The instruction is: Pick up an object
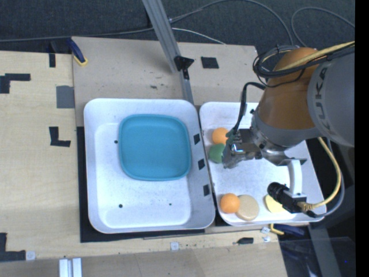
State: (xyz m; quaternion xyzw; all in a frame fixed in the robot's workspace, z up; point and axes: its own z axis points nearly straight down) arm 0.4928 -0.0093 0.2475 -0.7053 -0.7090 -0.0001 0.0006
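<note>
The gripper (233,153) hangs low in the right bin (311,178), approaching a pick; its finger spread I cannot tell. A green ball (217,153) sits just left of it, needing a short sideways shift before closing.

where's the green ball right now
In the camera view the green ball lies in the right bin, near its left wall, just below an orange ball and right beside the gripper.

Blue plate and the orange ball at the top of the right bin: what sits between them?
In the camera view, between the blue plate and the orange ball: bare white floor of the left bin and the bins' adjoining rims.
</note>
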